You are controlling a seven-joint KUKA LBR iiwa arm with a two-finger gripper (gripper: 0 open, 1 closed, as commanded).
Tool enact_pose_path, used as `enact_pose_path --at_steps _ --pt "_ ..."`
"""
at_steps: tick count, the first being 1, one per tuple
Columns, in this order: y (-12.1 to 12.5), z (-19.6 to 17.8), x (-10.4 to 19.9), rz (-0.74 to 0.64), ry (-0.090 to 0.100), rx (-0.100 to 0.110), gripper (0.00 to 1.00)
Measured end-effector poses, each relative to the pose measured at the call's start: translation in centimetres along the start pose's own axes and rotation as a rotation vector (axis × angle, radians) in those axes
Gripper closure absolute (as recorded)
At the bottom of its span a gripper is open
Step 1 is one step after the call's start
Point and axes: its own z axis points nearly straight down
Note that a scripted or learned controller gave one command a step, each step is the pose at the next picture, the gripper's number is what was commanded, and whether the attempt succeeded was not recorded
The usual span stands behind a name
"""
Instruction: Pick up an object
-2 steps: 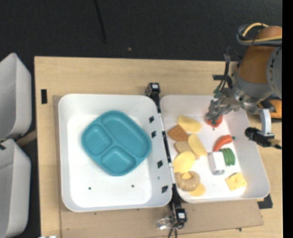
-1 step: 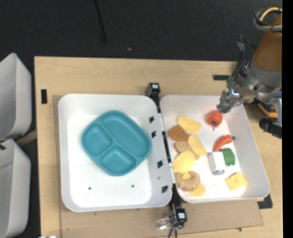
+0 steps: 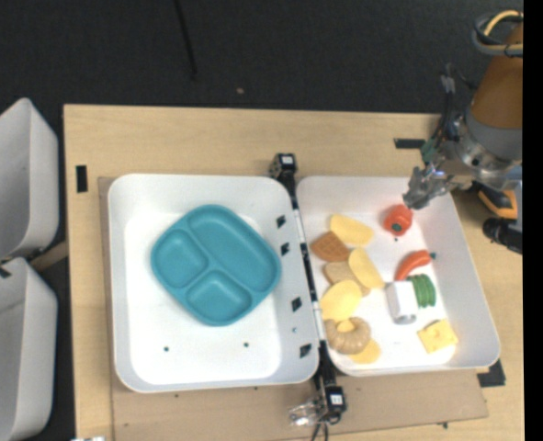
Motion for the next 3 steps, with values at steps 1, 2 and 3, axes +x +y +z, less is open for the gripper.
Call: enact_pose_path --at_steps 1,2,3 --pt "-1.3 -0.1 5.7 -0.01 0.001 0.002 1.0" --pt "-3.4 0.9 10.8 -0.009 0.001 0.002 1.0" --pt "-5.6 -0.6 15.8 -0.011 0.002 0.002 1.0"
